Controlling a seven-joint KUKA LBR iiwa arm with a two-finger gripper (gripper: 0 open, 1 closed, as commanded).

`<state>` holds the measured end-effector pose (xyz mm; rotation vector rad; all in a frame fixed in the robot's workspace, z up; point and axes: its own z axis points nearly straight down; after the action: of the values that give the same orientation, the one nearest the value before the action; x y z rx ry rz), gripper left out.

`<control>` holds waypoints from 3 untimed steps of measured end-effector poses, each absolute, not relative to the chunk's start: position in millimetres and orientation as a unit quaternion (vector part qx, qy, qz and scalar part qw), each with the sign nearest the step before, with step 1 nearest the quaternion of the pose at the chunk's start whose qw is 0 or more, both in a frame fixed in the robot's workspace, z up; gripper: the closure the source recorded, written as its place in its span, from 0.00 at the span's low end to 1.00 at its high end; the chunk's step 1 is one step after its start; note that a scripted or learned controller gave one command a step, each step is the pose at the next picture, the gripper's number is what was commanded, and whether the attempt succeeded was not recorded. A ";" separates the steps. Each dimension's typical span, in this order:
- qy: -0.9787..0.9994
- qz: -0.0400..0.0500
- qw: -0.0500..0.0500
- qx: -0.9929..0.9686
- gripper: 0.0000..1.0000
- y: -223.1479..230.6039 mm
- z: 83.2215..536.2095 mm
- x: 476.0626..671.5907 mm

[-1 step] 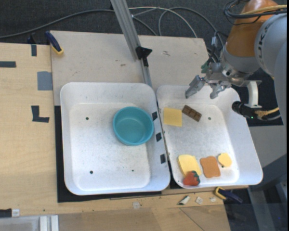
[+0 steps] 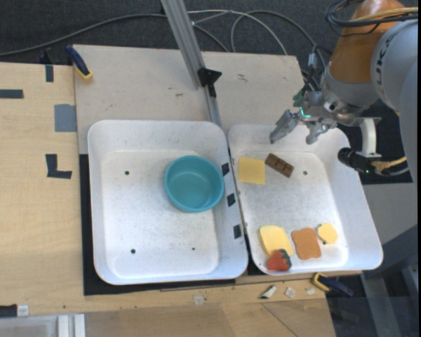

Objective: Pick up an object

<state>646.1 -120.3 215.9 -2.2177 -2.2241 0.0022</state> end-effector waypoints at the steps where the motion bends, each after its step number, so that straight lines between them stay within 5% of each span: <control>1: -0.708 0.003 0.003 -0.706 0.00 -114.6 152.6 648.5; 2: -0.708 0.000 -0.002 -0.706 0.00 -118.3 94.8 647.1; 3: -0.708 0.000 -0.003 -0.706 0.00 -119.3 95.1 649.7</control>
<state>649.7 -119.3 95.1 -2.2233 -2.2280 -0.0002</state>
